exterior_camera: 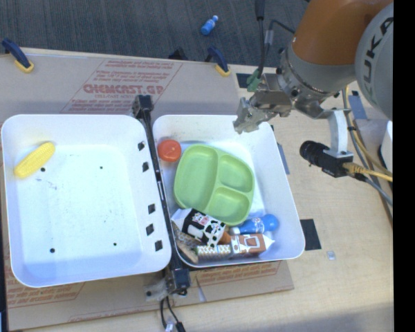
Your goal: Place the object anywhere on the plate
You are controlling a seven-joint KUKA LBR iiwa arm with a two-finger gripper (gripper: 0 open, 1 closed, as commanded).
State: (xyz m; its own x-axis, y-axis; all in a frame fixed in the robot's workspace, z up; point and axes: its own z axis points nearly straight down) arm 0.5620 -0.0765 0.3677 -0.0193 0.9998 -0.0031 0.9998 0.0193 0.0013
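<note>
Above the far right corner of the right-hand shallow white plastic bin (pixel 285 185) hangs the metal two-finger gripper (pixel 247 120), carried by the grey arm with its broad orange band (pixel 335 19); whether it is open or closed I cannot tell. It hovers just beyond the far edge of the light green, three-compartment plastic plate (pixel 214 182) — apart from it, not touching. The plate lies tilted in the middle of that bin. Just beside the plate's far left rim sits a small round orange object (pixel 169 150). Against the plate's near edge lies a heap of small things: a black-and-white cow-patterned toy (pixel 205 228), a blue rounded toy (pixel 261 223) and a small printed carton (pixel 243 244) among them. Well to the left of the plate, in the far left corner of the left-hand shallow white plastic bin (pixel 83 254), rests the yellow toy corn cob (pixel 34 159) — alone on the bin floor. Both bins stand on a brown cardboard sheet (pixel 117 81) with red print.
</note>
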